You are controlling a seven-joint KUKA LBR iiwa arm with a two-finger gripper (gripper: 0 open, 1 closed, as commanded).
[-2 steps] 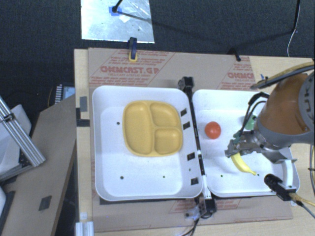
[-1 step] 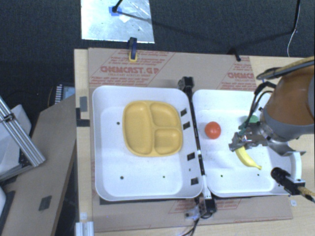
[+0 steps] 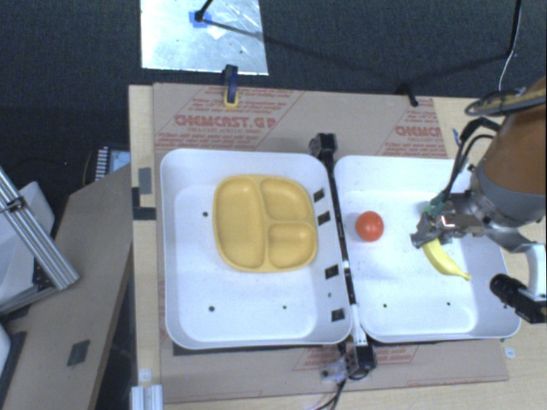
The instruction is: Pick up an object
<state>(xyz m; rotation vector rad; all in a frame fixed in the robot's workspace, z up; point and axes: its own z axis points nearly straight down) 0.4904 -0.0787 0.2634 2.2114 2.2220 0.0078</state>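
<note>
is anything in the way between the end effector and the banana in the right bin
Nothing visible is. The end effector sits right at the upper end of the banana in the right bin. The red ball lies apart, to its left.

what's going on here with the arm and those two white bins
A robot arm reaches in from the right, its gripper low over the top end of a banana in the right bin. A small red ball lies apart to the banana's left. The left bin holds a yellow divided plate. Whether the banana is gripped is unclear.
</note>
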